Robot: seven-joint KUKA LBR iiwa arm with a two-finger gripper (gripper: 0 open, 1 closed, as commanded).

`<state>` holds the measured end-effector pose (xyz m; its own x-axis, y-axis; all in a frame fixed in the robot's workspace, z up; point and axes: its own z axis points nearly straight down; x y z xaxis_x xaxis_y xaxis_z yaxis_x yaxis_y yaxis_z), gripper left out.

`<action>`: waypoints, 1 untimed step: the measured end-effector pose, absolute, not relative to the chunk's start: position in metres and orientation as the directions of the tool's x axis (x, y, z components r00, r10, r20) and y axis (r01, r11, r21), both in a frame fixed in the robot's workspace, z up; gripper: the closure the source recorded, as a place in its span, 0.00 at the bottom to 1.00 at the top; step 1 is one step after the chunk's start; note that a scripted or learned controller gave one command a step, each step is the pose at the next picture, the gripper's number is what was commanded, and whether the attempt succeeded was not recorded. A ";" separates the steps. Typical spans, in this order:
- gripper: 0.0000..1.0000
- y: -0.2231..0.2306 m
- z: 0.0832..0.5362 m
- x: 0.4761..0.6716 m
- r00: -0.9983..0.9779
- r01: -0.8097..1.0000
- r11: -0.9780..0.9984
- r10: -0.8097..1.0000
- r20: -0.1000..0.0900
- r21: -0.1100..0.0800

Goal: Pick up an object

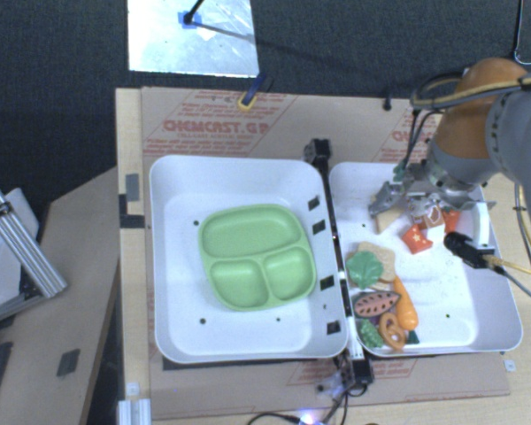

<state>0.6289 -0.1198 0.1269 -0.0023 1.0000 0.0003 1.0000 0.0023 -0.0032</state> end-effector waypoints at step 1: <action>0.00 -0.119 0.082 0.629 -0.002 1.000 0.002 1.000 0.000 -0.001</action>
<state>0.6290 -0.1192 0.0824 -0.0019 1.0000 0.0002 1.0000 0.0019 -0.0014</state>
